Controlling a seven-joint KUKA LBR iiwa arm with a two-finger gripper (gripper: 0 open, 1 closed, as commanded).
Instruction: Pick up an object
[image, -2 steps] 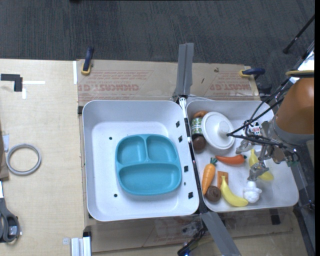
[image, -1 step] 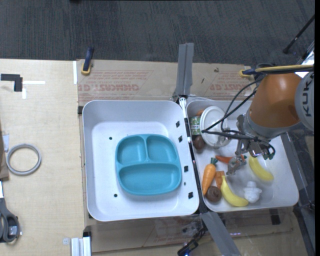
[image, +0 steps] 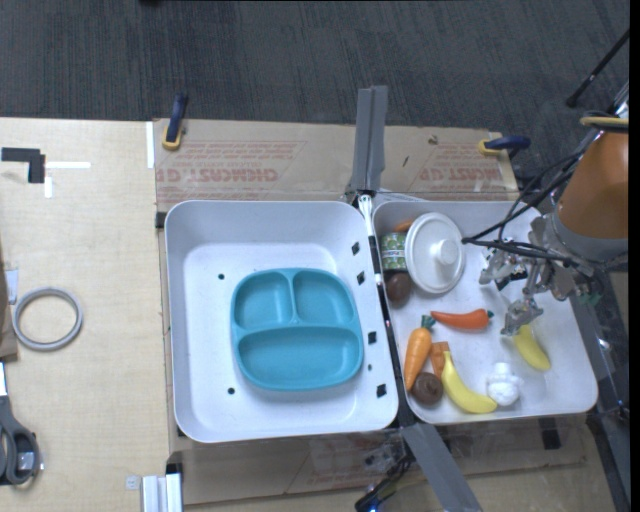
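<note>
While the pincer (image: 518, 316) hangs low over the right-hand shallow white bin (image: 580, 400), treat no object as secured: nothing is visibly clamped in it, and you cannot tell from this slanted view whether it stands apart or together.

Candidate objects, located from the pincer:
- A short yellow banana-shaped piece (image: 531, 349) lies just beside the tip, toward the front rim of the bin. It is the closest target.
- A red-orange chilli pepper (image: 462, 319) lies near the pincer, on the side facing the other bin.
- A white domed lid with a knob (image: 437, 252) sits beyond the pepper, toward the rear.
- A small white knobbly lump (image: 503, 385) and a long yellow plastic banana (image: 462, 388) lie further toward the front rim.
- An orange carrot (image: 417, 352) lies well apart, by the dividing wall.

Expected faults:
1. Glancing contact. The short banana piece is curved and smooth; if the pincer descends off its centre, it will probably roll or skid aside.
2. Wall interference. That piece lies close to the bin's outer wall, so a descent displaced outward may strike the rim.
3. Empty closure. The pincer appears offset from every object; closing at this position would likely catch nothing.

Verify the grasp visually before lifting.
</note>
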